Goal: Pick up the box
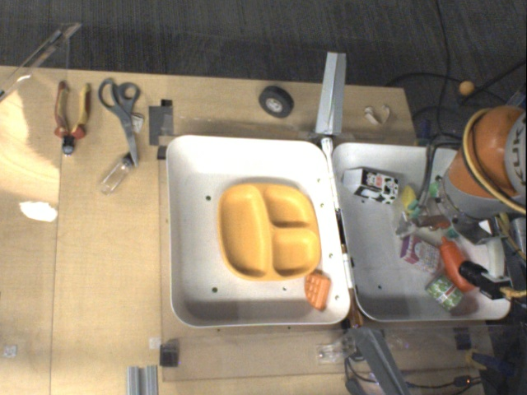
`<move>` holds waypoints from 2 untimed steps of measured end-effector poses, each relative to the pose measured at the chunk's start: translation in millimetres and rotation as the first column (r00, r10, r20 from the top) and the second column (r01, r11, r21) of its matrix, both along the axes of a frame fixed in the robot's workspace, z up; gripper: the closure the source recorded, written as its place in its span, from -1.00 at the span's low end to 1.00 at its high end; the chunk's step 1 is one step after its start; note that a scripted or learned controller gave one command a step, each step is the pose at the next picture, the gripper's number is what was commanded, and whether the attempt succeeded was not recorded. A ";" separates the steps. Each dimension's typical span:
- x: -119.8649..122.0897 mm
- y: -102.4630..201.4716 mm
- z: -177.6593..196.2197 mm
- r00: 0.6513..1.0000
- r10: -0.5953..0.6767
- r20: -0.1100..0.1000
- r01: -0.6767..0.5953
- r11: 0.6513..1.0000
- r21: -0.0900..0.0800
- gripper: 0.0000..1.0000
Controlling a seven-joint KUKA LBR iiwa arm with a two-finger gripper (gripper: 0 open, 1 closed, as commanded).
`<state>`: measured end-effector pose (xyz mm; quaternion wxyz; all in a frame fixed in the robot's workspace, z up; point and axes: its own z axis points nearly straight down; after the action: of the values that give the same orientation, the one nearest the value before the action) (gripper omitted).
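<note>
I keep the gripper (428,211) low over the right bin (370,299), near the box (378,184); its grip state I cannot tell, probably mid-approach

The wooden bench (90,303) bears two shallow white bins side by side, the left bin (191,220) and the right bin (375,295), touching along a shared edge. Left of them lie pliers (71,115) and scissors (123,109). A tape roll (276,101) rests near the far edge.
</note>
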<state>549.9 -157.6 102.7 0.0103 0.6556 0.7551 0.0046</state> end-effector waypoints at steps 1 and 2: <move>-60.1 -48.5 46.7 0.826 0.563 -0.015 -0.563 0.827 0.000 1.00; -60.3 22.1 90.6 0.955 0.298 -0.014 -0.298 0.955 0.003 1.00</move>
<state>489.7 -135.4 193.3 0.0040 0.5344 0.8452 0.0018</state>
